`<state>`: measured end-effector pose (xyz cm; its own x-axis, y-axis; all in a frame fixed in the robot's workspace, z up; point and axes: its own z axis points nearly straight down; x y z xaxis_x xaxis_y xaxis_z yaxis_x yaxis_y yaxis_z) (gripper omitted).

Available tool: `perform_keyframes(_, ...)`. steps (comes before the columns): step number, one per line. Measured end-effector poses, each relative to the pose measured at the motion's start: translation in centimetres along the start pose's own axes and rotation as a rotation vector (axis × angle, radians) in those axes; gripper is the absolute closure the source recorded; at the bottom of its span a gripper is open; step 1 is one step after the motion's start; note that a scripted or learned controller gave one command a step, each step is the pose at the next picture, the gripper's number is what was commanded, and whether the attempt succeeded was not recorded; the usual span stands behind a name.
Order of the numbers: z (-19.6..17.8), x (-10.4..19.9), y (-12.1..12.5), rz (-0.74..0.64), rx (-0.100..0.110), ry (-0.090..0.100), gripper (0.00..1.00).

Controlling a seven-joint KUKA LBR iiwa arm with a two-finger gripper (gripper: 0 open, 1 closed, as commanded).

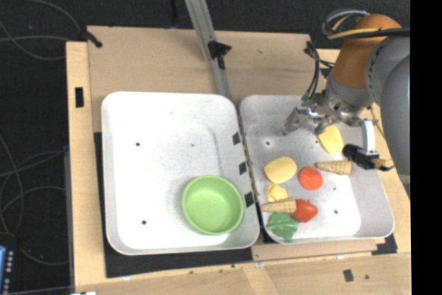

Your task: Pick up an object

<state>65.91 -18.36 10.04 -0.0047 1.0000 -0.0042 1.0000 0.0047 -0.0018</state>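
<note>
My gripper (305,124) hangs over the back of the right bin (266,114), its fingers spread open with nothing between them. A pale yellow piece (331,140) lies just to its right, close to one finger. Further forward in the same bin are a yellow lemon-like item (280,168), an orange ball (311,178), a ridged tan cone (335,166), a small yellow piece (276,192), a second cone (279,206), a red tomato (306,211) and a green leaf (282,225).
A green bowl (213,204) sits at the front right of the left bin (152,141). A slanted metal pole (197,3) rises behind the bins. The divider (245,155) between the bins runs beside the toys.
</note>
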Motion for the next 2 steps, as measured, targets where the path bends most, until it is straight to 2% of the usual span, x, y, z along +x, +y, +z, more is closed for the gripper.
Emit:
perform_keyframes(1, -1.4, -0.1, 0.1, -0.004, -0.005, -0.004, 1.0)
perform_keyframes(2, -6.0, -0.7, 0.5, 0.003, -0.009, 0.004, 1.0)
